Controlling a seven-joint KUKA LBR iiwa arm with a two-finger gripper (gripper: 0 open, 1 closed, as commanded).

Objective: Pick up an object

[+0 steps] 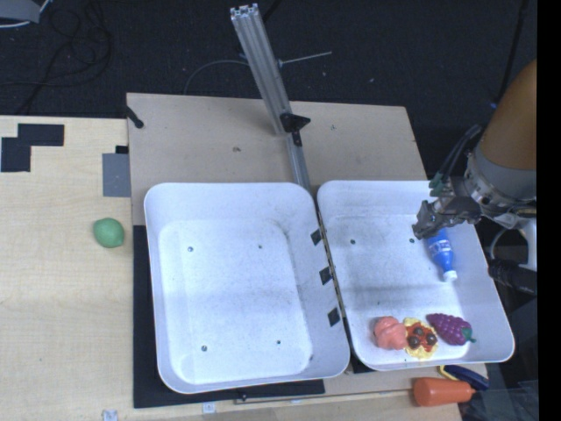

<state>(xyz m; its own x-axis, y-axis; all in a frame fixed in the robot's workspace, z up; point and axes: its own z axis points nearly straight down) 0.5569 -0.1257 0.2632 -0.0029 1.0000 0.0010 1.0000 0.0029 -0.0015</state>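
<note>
The 2 shallow white plastic bins sit side by side on a tan board, their inner rims touching along a seam with 3 small black clips. The left bin (166,202) offers a wide bare floor with open room on every side. The right bin (368,202) is bare across its left and middle floor; its contents crowd the right wall and the near right corner.

The dark two-finger gripper (433,221) hangs over the right bin's far right area, near the right rim. Whether its fingers are parted or closed I cannot tell. Just below it a small blue plastic bottle with a white cap (442,257) lies on the bin floor, cap pointing toward the near edge. No readable writing shows on the bottle.

In the near right corner lie a pink lumpy toy (389,332), a yellow and red toy piece (421,339) touching it, and a purple toy grape bunch (450,328) beside that.

Outside the bins, an orange carrot-shaped toy (441,391) lies below the right bin's near rim, and a small green ball (109,232) rests on the pale wooden tabletop, well left of the left bin.
</note>
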